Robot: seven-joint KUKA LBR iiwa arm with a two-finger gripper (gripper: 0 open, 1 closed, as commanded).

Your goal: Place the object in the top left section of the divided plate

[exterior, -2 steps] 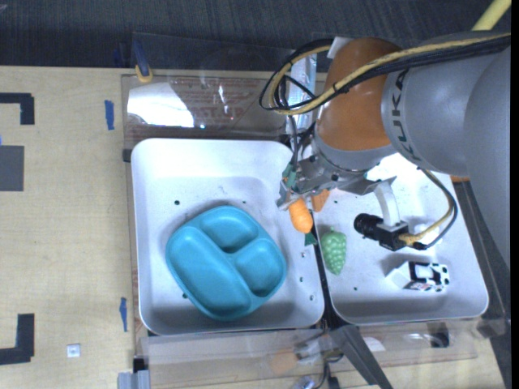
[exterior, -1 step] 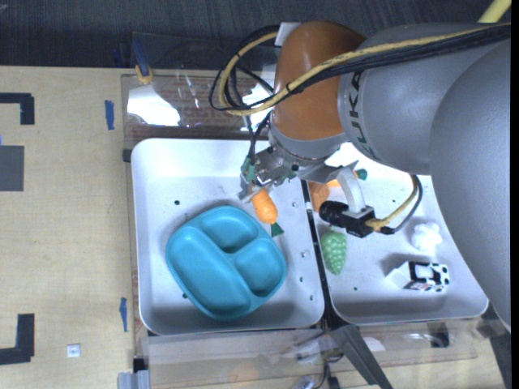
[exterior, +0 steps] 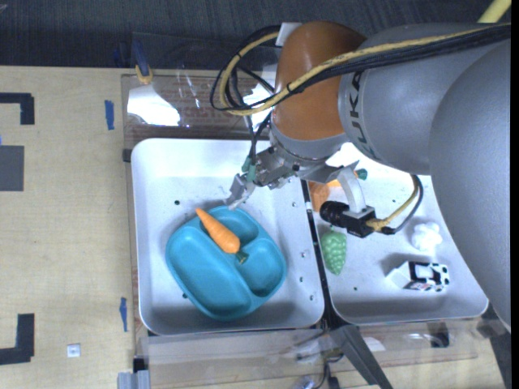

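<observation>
Gripper (exterior: 240, 190): I see its tip just above the carrot's pointed end, near the plate's upper rim; fingers too small and blurred for me to tell their spread, and I see nothing between them.

Carrot (exterior: 219, 230): orange toy, lying slantwise across the divided plate's ridge, green stub toward the right section. I judge it light, rigid and smooth, so prone to roll; I would pinch across the thick middle.

Divided plate (exterior: 195, 278): teal, sits in the left bin (exterior: 154, 177), carrying the carrot alone.

Right bin (exterior: 454, 298): green knobbly piece (exterior: 334, 251), white lump (exterior: 426, 235), black-and-white item (exterior: 425, 275), part of an orange thing (exterior: 321, 193) under the arm.
</observation>
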